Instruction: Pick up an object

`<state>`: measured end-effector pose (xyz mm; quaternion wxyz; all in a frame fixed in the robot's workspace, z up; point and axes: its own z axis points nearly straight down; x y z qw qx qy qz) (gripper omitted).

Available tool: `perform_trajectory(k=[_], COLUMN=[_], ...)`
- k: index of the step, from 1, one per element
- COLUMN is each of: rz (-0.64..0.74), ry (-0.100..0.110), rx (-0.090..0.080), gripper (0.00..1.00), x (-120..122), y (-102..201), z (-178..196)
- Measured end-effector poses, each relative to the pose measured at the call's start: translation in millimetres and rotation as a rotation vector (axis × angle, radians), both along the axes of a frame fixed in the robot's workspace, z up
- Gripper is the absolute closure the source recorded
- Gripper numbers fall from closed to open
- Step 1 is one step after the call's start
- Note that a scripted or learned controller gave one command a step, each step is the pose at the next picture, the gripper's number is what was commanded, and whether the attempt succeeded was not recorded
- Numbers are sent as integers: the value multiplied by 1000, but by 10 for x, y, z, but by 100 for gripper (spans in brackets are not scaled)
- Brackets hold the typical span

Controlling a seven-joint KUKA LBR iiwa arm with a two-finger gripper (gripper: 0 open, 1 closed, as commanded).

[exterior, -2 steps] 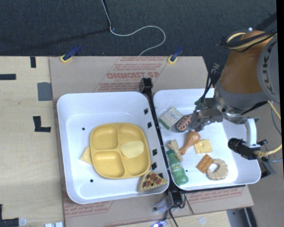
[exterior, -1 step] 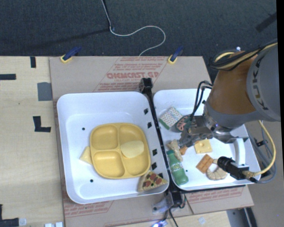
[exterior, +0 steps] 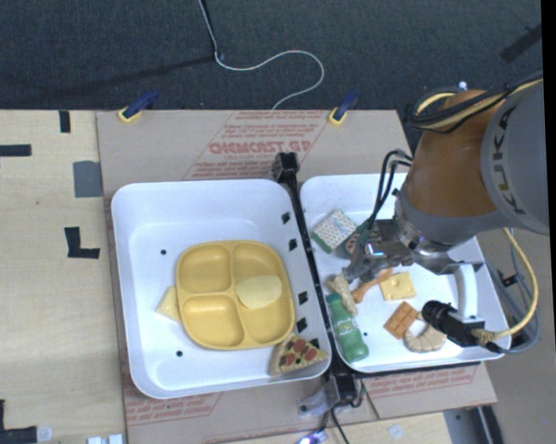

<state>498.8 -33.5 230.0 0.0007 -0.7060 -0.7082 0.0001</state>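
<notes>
Even, fairly bright overhead light, soft short shadows. White bins (exterior: pixel 131 223) near blown out, mild glare on the orange band (exterior: pixel 450 167) at right. Slightly soft, low-res overall; dark floor (exterior: pixel 86 50) along frame top grainy.

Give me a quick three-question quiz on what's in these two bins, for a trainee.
1. True or false: the yellow plate sits in the right bin.
2. Which item lies at the left bin's near corner, beside the plate? A) pizza slice B) green bottle C) cracker
3. Fill in: the gripper is over the ____ bin.

Key
1. False; it sits in the left bin.
2. A, the pizza slice. The green bottle and cracker lie in the right bin.
3. right
</notes>
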Motion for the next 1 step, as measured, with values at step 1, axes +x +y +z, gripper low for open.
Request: perform_trajectory(k=[1], rz=[-3], ry=[4], rx=[-1], gripper=[100], x=[-28], y=[-69], z=[-167])
